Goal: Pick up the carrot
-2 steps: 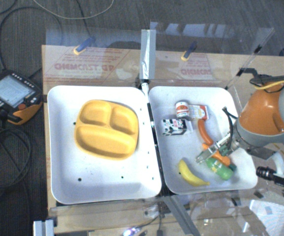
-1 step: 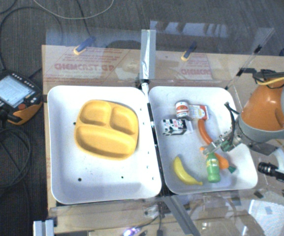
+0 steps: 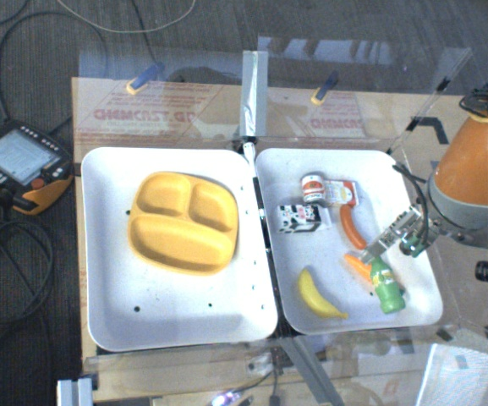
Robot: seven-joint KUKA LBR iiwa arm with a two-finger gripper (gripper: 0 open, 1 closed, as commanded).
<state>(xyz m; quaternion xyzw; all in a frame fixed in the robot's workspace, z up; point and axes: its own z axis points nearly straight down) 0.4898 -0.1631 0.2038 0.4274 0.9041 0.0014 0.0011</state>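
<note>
Dark carpet with looping black cables surrounds the bench [image 3: 100, 108], whose brown board carries faint red print that I cannot read from here, and a teach pendant [image 3: 19, 166] with a lit screen lies on the floor to the left. Two shallow white bins sit side by side on the bench. The left bin [image 3: 108, 311] holds a yellow divided tray [image 3: 184, 221], upside-up with three compartments. The right bin [image 3: 413, 311] holds everything else: a small red-and-white can [image 3: 313, 188] near the top, a white packet with a red-orange edge [image 3: 342, 193] touching it on the right, a black-and-white cow-patterned carton [image 3: 298, 217] just below, a banana [image 3: 318, 294] toward the front, and a green bottle [image 3: 386, 287] at the lower right. No label on these is sharp enough to read. My arm comes in from the right, its orange band [image 3: 472, 163] above the wrist, and my tool [image 3: 393, 237] hangs over the right side of this bin. Whether it is parted or closed I cannot tell. An orange-red sausage-like piece [image 3: 351, 227] lies just left of the tool. The carrot [image 3: 359, 268] lies just below and slightly left of the tool, small and orange, its far end touching the green bottle.
</note>
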